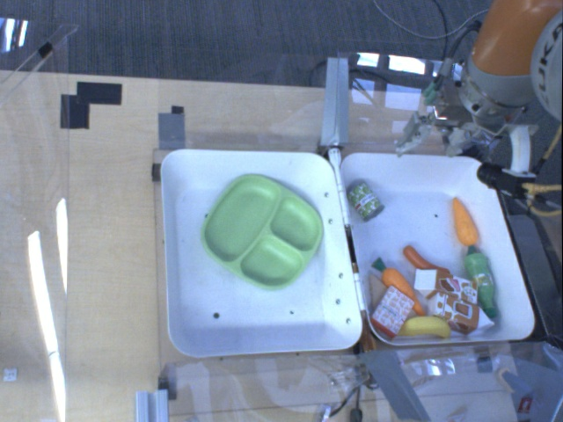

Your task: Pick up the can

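White plastic forms the left bin (180,262), and a green divided plate (262,229) with three compartments lies near its middle, slightly turned. Just across the grey divider (335,104), the right bin (413,178) holds the rest of the things. The can (363,200), with a green and white label, lies on its side in the bin's upper left part, close to the wall shared with the left bin and well apart from the other items. Along the bin's lower edge sit a small red and white carton (394,308), a banana (426,326) and a brown and white patterned box (456,302), all crowded together. Two orange carrots (403,284) lie at a slant just above them, with a white cube (426,280) between them and the box. Farther right, another carrot (464,221) points up the bin, and a green bottle (480,280) lies below it near the right wall. The gripper (433,138) hangs over the bin's far rim, right of the can and apart from it, its two fingers spread with nothing between them. Above it rises the arm's orange band (519,16).
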### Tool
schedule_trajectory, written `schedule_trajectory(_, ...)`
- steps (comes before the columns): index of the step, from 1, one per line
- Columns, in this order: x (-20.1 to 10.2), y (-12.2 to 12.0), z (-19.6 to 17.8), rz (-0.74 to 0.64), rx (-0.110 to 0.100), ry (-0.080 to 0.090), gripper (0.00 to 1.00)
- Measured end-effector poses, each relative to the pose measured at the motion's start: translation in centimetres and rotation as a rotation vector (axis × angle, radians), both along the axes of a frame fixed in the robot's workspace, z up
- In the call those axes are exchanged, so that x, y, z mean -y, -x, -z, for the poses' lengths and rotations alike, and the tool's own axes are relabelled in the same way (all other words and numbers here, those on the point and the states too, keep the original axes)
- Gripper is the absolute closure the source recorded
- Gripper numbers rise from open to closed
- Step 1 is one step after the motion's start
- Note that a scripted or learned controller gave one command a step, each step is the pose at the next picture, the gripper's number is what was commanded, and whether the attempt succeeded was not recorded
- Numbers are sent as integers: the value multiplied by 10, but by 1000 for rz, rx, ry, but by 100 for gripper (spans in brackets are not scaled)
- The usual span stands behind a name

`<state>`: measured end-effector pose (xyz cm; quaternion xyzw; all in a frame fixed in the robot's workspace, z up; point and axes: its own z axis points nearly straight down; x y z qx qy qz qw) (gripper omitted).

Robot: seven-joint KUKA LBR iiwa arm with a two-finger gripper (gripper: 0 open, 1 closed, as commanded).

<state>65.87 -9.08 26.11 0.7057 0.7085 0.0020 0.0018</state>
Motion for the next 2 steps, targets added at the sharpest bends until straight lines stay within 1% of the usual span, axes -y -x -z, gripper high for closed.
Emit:
schedule_trajectory(1, -7, -11, 153, 18, 4, 0, 0)
schedule_trajectory(2, 36, 25, 174, 124, 2, 0, 0)
